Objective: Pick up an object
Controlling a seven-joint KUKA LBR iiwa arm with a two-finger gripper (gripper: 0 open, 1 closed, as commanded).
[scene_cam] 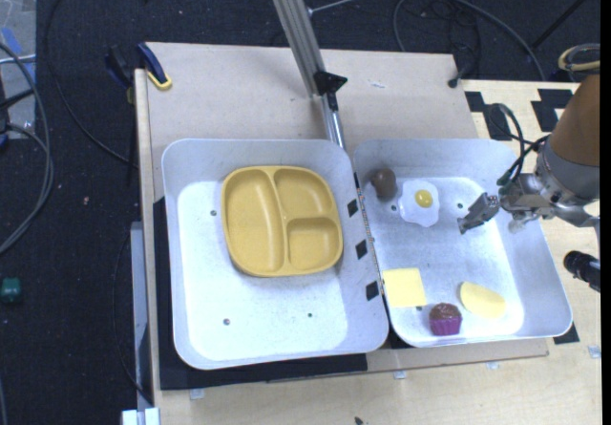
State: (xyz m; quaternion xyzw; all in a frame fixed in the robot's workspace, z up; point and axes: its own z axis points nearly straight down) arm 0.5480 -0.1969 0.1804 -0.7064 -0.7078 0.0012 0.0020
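Over the right bin [535,251], near its right wall, the gripper [477,215] hangs with dark fingers pointing left toward the fried egg [420,202]. Whether the jaws are spread or pressed together I cannot tell; the fingers read as 1 dark shape, and nothing shows between them.

5 candidates lie in that bin: the egg, closest to the fingers; a brown ball [383,182] just left of it; a yellow square [404,286] by the left wall; a purple cupcake [445,319] at the front; and a yellow lemon-like piece [482,300] beside the cupcake. The left bin [191,318] bears a yellow plate [283,221] with 3 compartments.

Nothing seems picked yet. The egg looks flat, so a pinch would probably slip over it. The cupcake or ball likely offers better sides. Best to centre above 1 of them, open wide, descend straight, and keep clear of neighbours and the bin wall.
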